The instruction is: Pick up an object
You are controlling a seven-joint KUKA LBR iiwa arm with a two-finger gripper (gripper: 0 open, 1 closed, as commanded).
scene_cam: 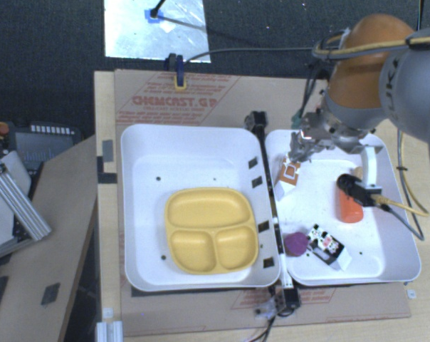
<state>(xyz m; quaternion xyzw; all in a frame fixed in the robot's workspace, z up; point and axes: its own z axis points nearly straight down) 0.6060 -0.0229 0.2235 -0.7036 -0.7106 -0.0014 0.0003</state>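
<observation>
A light wooden bench (108,120) carried a brown cardboard sheet printed in red (179,98); on this sheet lay two shallow white plastic bins, left (140,144) and right (396,255), side by side.

Small orange-white card (290,172) lying tilted, right bin (393,262) near divider side.

arm (414,84): grey casing
band (364,55): orange, rounded, above the wrist
cables (322,48): dark, looping at the band's left

arm (407,70): cut off right | claw (300,152) fingers: unreadable
</observation>
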